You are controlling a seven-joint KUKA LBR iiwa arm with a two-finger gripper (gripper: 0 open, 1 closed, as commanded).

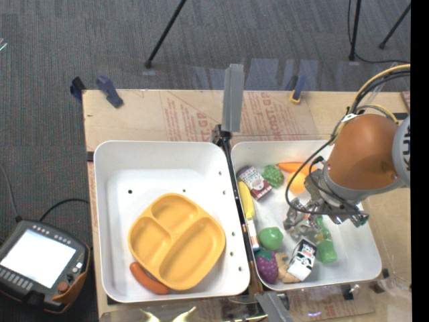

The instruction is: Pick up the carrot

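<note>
From the overhead camera, my gripper [310, 221] hangs low in the right bin [365, 257], over the clutter near its middle, and whether I am spread or closed I cannot tell from here. The carrot [297, 168] lies at the bin's far side, just right of the green bumpy toy [272, 174], partly under my arm. I judge I may grab the milk carton [303, 258] or green ball [271, 237] instead, since they sit closer

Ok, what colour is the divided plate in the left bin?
Yellow-orange all over, plain, no pattern. The divided plate shows clearly in the camera view.
</note>
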